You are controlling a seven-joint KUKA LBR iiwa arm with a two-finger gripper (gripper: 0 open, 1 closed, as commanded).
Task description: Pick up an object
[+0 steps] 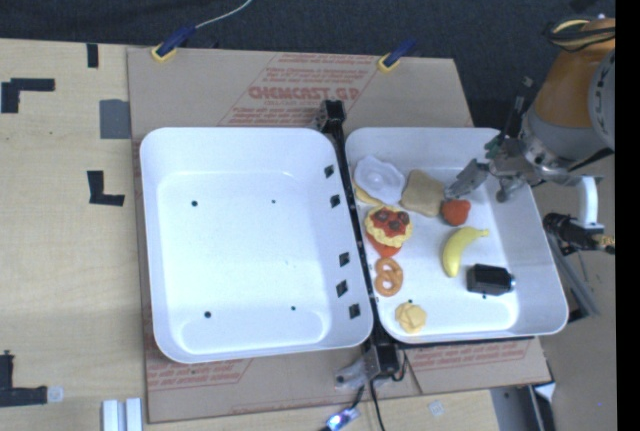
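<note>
My gripper [481, 190] hangs over the back right part of the right bin [530, 319], open, with nothing between its fingers. Its left fingertip [458, 189] is just above a small red tomato [456, 212]. Beside the tomato lies a tan bread slice [423, 192], with a white lump [377, 177] further left. Towards the front of the bin are a yellow banana [459, 250], a black block [489, 279], a red-topped tart [389, 227], a pretzel [388, 275] and a small yellow piece [410, 317].
The left bin [170, 319] adjoins the right one along a black divider [345, 219]. Both stand on a cardboard sheet [290, 89] clipped to the wooden bench. The arm's grey and orange wrist [570, 109] rises over the right bin's far right rim.
</note>
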